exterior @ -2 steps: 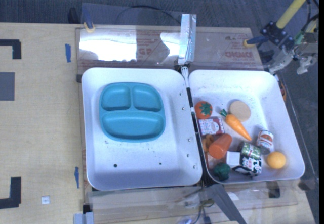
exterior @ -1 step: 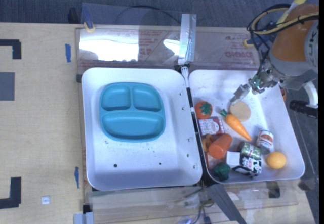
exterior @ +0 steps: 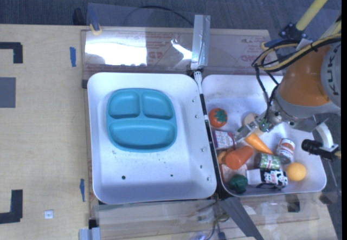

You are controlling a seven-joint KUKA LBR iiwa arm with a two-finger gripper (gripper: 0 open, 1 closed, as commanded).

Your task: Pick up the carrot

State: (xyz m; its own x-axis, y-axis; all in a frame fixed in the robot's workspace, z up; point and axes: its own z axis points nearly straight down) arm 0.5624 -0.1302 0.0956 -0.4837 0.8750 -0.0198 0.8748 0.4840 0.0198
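down at the near rim of the right bin [exterior: 320, 183]: green vegetable [exterior: 237, 182], cow-print carton [exterior: 274, 177], yellow lemon [exterior: 296, 171]. further in, carrot [exterior: 257, 142] lying aslant mid-bin, just beside the orange pepper [exterior: 238, 156] and small can [exterior: 285, 149]. gripper [exterior: 264, 124] right above the carrot's upper end; jaw state impossible to tell. tomato [exterior: 218, 117] off left. blue divided plate [exterior: 142, 118] in the left bin [exterior: 103, 179].

Even overhead light falling bright; glare streaking across clear plastic sheet [exterior: 162, 49] behind bins; soft shadows, slight overall blur showing.
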